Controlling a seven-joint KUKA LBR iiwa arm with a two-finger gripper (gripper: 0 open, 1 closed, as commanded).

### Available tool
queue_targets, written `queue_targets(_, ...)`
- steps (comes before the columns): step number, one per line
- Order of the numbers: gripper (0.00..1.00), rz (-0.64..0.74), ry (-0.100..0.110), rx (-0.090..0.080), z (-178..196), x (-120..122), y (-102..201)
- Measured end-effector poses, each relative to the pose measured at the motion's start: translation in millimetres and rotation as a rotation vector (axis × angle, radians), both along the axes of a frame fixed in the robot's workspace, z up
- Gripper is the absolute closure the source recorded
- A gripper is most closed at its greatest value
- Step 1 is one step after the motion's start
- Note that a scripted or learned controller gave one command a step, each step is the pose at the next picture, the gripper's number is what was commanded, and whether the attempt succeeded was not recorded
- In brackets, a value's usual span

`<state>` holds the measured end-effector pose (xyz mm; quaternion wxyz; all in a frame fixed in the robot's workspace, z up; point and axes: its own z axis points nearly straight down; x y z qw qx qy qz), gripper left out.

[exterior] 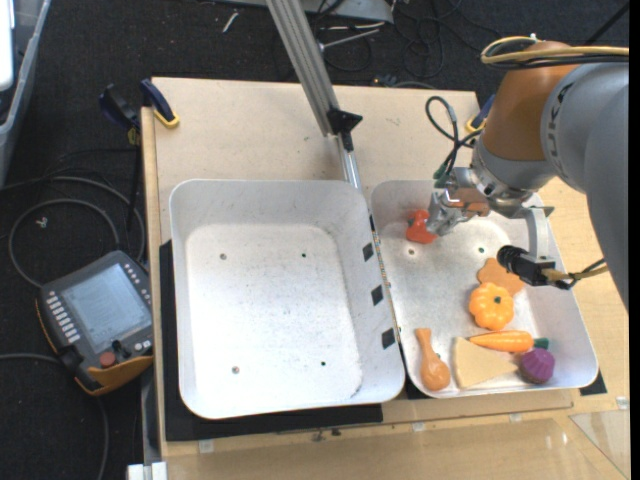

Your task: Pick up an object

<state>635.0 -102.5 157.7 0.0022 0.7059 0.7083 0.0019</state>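
Grey arm [560, 118] with orange band reaching in from the right, over the far part of the right bin [575, 313]. Pincer [441, 215] down low near that bin's far left corner, right at a small red-orange piece [421, 230]. Touching or just beside that piece; impossible to tell whether it sits between the fingers, and impossible to tell how wide the pincer stands.

In the same bin, toward the near right: a small orange pumpkin [492, 306], with a flat tan cookie-like piece [499, 273] just behind it. A carrot [502, 342] lying across in front of the pumpkin, resting on a pale yellow wedge [478, 364]. A purple round thing [537, 365] at the near right corner, just beside the carrot's tip. A tan drumstick-shaped piece [432, 360] left of the wedge, near the bin's left wall. A black cable end [522, 262] hanging over the bin's right side, near the cookie-like piece.

Left bin [200, 208] beside it, white, speckled with small dark marks. Both bins on a light wooden desk [250, 128]. Off the desk to the left, on the dark floor [60, 88], a handheld control pad [100, 318] with a screen and cable.
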Motion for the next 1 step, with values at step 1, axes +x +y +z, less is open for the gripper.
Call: queue_targets(1, 1.0, -0.001, -0.002, -0.001, 60.9, 7.9, -4.8)
